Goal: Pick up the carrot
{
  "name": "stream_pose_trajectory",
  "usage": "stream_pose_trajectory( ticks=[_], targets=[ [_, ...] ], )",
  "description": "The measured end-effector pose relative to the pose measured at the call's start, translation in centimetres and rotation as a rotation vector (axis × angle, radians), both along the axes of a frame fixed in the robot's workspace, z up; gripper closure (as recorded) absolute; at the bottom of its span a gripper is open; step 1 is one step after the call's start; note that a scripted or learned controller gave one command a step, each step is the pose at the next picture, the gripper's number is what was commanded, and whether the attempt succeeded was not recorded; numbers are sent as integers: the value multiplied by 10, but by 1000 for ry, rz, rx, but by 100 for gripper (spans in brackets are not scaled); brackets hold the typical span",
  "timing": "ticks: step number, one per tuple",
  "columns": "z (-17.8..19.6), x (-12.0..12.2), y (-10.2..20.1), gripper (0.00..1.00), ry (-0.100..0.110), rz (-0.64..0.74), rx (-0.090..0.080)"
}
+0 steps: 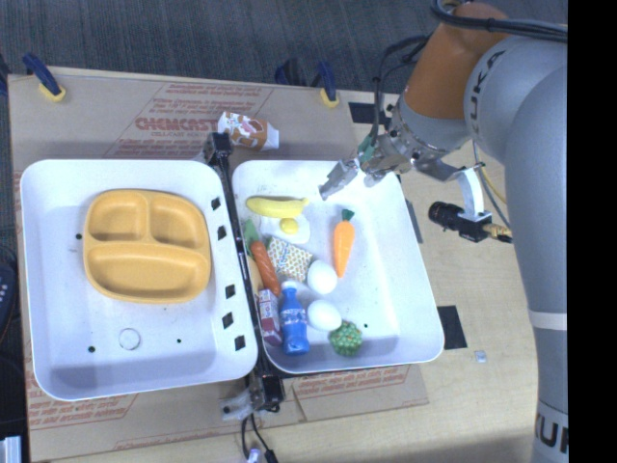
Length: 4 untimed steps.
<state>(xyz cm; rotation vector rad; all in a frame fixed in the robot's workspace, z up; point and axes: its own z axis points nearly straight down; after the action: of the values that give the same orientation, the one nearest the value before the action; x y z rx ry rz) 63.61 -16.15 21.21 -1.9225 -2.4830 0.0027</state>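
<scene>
My claw [339, 177] hangs just above the carrot [343, 244] in the right bin [410, 287], fingers apart, gripping nothing.

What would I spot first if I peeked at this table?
Probably the big grey robot arm with its orange band, reaching in from the right, its claw hanging above the right bin. Below it lies a bright orange carrot among toy food. The left bin holds a yellow divided plate.
</scene>
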Motion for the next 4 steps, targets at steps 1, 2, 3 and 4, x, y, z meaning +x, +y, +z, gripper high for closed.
stream_pose_trajectory(
  ticks=[1, 2, 3, 4],
  targets=[
    [-98, -5, -37, 0, 3, 98, 1],
    [-86, -4, -37, 100, 1, 102, 0],
    [50, 12, -7, 100, -2, -129, -1],
    [49, 12, -7, 0, 0, -128, 0]
  ],
)
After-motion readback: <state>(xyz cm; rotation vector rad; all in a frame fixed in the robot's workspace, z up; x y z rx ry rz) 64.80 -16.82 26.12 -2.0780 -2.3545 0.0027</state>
